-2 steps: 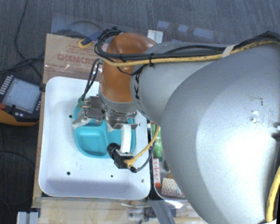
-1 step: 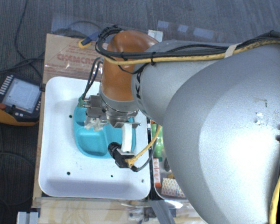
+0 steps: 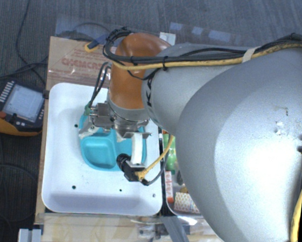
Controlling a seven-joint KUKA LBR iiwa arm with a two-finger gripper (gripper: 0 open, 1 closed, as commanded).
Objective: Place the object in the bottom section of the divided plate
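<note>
Grey carpet lies all around the bench, with black cables trailing over it. On the bench sits a white bin [image 3: 62, 189], and the blue plate [image 3: 101, 153] rests inside that bin, near its middle. Part of the plate is hidden under the arm, so its sections are hard to make out. The big grey arm [image 3: 234, 149] fills the side next to the bin, and its orange band [image 3: 130, 77] hangs over the bin's far edge. The gripper [image 3: 119, 127] is low over the plate, touching or almost touching it. I cannot tell if the gripper is wide or narrow, and I cannot tell if it holds the object. A yellow cable [image 3: 151, 169] hangs from the wrist beside the plate. Some green and red things [image 3: 173, 174] peek out just beside the bin, under the arm. An orange handset [image 3: 14, 108] with a screen lies on the carpet, on the other side of the bin from the arm.
</note>
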